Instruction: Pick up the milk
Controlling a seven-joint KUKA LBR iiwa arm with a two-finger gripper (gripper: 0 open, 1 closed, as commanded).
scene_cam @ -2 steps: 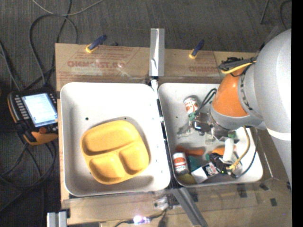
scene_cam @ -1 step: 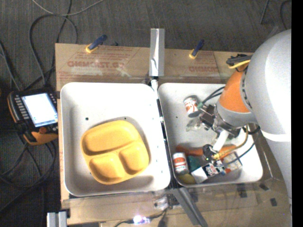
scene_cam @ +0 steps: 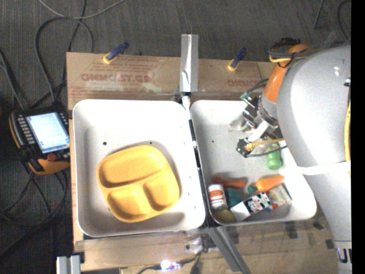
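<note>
The milk (scene_cam: 258, 203) is a small white carton with dark blue print. It lies on its side at the front of the right bin (scene_cam: 214, 124), among other toy foods. My gripper (scene_cam: 250, 135) hangs over the back middle of that bin, well behind the milk and apart from it. Nothing shows in its grasp. The grey arm covers the bin's right side.
Around the milk lie a red-and-white bottle (scene_cam: 216, 196), an orange carrot (scene_cam: 268, 182), a teal piece (scene_cam: 234, 197), a tan carton (scene_cam: 281, 194) and a green bottle (scene_cam: 275, 158) just right of the gripper. A yellow divided plate (scene_cam: 138, 181) sits in the left bin (scene_cam: 85, 153).
</note>
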